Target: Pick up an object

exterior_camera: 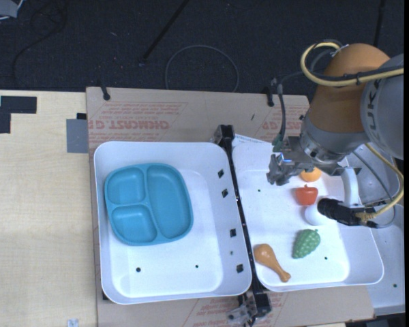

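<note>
My gripper (281, 172) hangs over the upper middle of the right bin (286, 278), its dark fingers pointing down-left with nothing visible between them. Just right of it lie an orange fruit (311, 175) and, below that, a red tomato (306, 195). A white object (313, 216) sits under the tomato, partly hidden by the robot. A green bunch of grapes (305, 242) lies lower right in the bin, and a tan chicken drumstick (271, 261) lies near the bin's front edge.
The left bin (204, 271) holds a blue sectioned plate (148, 204). A black divider (233, 206) runs between the two bins. The arm's grey and orange body fills the upper right above the right bin.
</note>
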You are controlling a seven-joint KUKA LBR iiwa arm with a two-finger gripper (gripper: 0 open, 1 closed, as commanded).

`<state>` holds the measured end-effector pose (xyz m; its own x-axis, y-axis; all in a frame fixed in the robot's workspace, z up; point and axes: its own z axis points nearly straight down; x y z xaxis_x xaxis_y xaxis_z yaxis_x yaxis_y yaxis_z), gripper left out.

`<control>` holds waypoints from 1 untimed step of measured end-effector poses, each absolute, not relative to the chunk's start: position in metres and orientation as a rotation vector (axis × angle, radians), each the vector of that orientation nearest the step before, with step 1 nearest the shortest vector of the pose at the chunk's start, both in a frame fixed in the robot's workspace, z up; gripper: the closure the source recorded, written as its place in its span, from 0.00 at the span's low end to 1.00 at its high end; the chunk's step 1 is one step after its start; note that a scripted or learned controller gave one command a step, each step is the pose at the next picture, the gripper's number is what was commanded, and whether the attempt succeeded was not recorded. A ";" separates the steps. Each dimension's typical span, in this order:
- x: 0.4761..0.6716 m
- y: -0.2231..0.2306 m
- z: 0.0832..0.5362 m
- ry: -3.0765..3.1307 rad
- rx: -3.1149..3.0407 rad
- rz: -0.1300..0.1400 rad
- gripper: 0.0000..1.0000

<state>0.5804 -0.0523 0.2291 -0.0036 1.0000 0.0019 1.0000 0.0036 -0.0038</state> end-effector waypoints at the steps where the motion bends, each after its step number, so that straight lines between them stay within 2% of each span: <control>1: 0.589 0.004 0.228 -2.225 -2.214 0.001 1.00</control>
